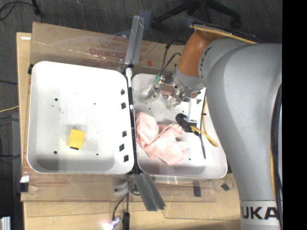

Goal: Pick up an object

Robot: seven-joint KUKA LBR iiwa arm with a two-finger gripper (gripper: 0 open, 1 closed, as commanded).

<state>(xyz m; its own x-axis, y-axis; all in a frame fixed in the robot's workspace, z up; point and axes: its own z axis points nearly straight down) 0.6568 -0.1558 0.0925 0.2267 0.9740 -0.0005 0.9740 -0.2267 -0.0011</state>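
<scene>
A crumpled pink cloth [160, 139] lies in the near half of the right bin [216, 169]. A small yellow block [76, 138] rests on the floor of the left bin [43, 75], toward its near left. My gripper [163, 97] hangs over the far part of the right bin, just beyond the cloth and apart from it. Its two fingers [153, 94] are spread open, and I see nothing between them. The grey arm with its orange band [192, 51] covers the right side of that bin.
A raised divider with black clips [127, 128] separates the two bins. A metal bar [133, 42] stands at the far end of the divider. Cardboard [86, 44] lies under the bins at the back.
</scene>
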